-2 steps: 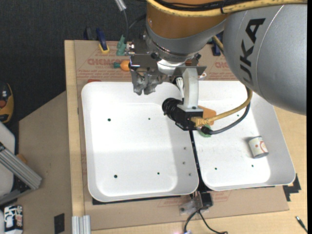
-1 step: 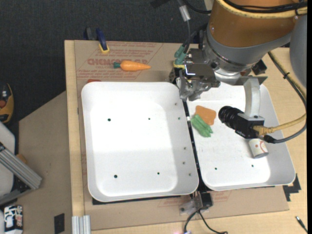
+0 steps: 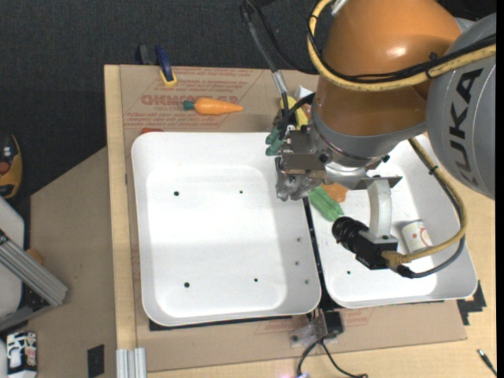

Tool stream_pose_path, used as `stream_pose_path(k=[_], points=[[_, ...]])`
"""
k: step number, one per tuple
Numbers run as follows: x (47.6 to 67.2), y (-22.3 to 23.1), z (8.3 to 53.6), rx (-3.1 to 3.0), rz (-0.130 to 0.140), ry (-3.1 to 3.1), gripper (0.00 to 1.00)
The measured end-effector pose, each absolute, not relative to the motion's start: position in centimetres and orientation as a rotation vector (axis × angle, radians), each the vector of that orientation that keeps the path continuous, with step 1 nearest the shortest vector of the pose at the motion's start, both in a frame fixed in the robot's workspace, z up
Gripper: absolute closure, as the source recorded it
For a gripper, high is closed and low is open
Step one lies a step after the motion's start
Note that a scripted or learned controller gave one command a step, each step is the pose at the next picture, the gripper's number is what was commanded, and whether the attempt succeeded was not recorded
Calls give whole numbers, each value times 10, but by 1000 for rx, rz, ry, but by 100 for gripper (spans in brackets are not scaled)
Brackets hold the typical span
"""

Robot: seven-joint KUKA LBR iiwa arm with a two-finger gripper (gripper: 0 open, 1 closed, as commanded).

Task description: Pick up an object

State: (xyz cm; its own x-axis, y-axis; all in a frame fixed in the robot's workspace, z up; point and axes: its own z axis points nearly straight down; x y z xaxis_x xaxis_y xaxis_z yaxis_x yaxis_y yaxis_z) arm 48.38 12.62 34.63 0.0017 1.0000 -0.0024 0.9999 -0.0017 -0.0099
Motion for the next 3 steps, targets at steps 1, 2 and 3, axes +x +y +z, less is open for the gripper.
stream_pose_path(k=[1,2,3], points=[[479,119,346,-2221,4,-2219,100],[480,169,505,-2219,-33,-2235,100],[479,166,495,-2220,1,-2223,0]])
